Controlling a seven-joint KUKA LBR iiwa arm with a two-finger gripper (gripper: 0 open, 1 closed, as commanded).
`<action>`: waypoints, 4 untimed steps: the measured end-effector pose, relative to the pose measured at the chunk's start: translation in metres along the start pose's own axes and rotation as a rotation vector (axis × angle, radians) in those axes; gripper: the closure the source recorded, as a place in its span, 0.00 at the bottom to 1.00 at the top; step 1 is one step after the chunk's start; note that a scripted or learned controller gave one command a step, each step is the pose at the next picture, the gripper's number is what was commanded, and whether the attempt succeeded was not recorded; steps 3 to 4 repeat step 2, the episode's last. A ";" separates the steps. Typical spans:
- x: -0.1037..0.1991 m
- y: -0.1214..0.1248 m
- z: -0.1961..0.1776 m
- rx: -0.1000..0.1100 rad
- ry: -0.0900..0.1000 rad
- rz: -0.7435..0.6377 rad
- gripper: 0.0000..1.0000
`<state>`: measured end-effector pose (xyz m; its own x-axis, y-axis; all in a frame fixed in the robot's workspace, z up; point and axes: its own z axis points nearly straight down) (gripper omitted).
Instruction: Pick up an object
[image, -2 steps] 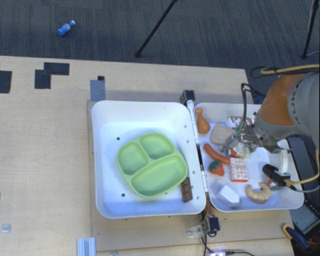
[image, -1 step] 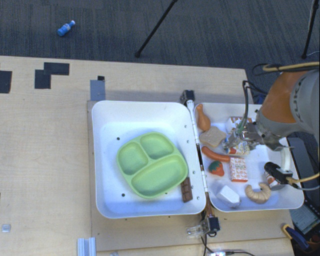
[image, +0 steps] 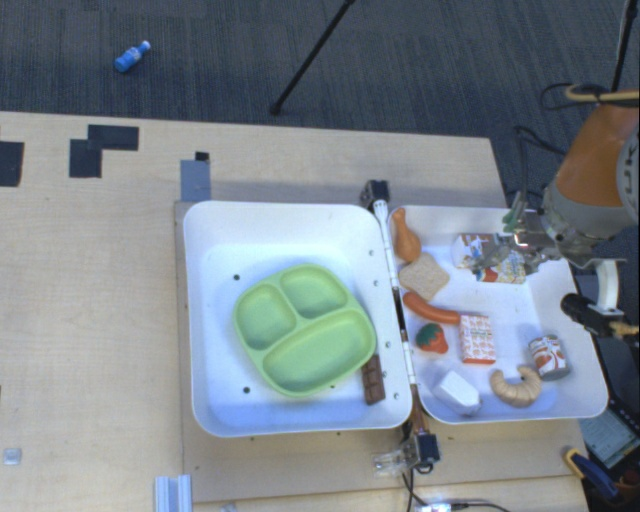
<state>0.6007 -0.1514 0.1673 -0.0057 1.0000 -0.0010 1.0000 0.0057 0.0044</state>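
Note:
The right bin (image: 590, 400) holds several small items. Among them are an orange drumstick (image: 405, 238), a bread slice (image: 425, 275), a sausage (image: 432, 310), a red strawberry (image: 432, 338) and a red-and-white packet (image: 477, 338). It also holds a small can (image: 547, 356), a croissant (image: 517, 386), a white block (image: 458, 389) and a crumpled colourful wrapper (image: 487, 258). My gripper (image: 522, 242) hangs low over the bin's far right part, right beside the wrapper's right end. The arm's grey body and orange band (image: 590, 150) rise behind it.
The left bin (image: 210, 300) bears a green divided plate (image: 305, 328) and a brown bar (image: 372, 380) against its right wall. A black clamp (image: 376, 190) sits at the bins' far junction. A black part (image: 598, 316) sticks in at the right bin's right edge.

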 end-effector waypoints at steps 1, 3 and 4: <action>0.079 -0.011 -0.058 0.001 0.002 -0.001 1.00; 0.148 -0.006 -0.052 0.003 0.002 0.000 1.00; 0.148 -0.006 -0.052 0.003 0.002 0.000 1.00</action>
